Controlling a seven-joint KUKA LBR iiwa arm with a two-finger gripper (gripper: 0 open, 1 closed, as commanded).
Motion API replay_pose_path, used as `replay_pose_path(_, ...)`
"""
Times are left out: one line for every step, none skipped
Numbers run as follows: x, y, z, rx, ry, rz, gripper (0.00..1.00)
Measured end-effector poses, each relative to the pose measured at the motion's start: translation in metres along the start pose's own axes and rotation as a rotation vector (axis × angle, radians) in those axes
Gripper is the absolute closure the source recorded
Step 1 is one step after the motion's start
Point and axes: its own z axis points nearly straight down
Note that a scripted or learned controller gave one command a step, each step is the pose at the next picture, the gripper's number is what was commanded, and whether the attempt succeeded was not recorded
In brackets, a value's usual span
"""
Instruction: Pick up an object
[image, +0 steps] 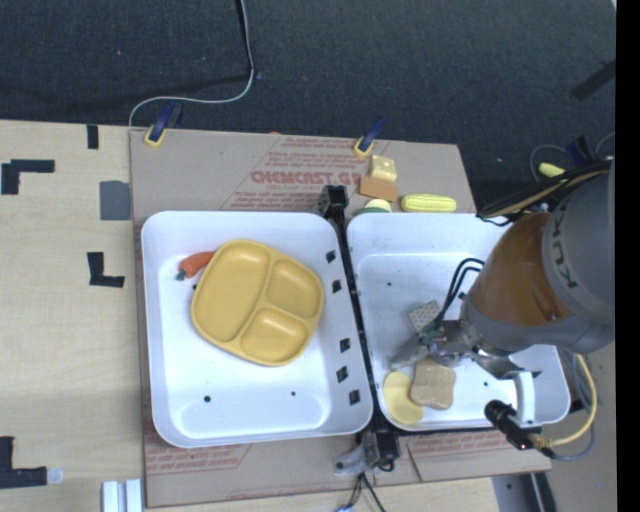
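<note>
Camera view: arm (545, 275) bends low into the right bin (400, 235), claw (432, 345) above the toast (433, 385), grip unreadable

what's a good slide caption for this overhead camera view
KUKA arm's hand low in the right bin above a tan bread slice; yellow divided plate in the left bin.

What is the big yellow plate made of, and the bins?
The yellow divided plate looks like matte plastic: even color, soft molded ridges between its three sections. The two white bins look like smooth, slightly glossy plastic, though the view leaves that open.
</note>
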Motion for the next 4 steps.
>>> replay_pose_path(0.022, 0.085, 0.003, 0.001, 0.002, -0.009, 0.00)
replay_pose_path(0.009, 0.137, 0.004, 0.004, 0.002, -0.006, 0.00)
replay_pose_path(0.009, 0.135, -0.006, 0.007, 0.002, -0.007, 1.00)
replay_pose_path(0.086, 0.125, -0.102, 0.000, 0.006, -0.012, 1.00)
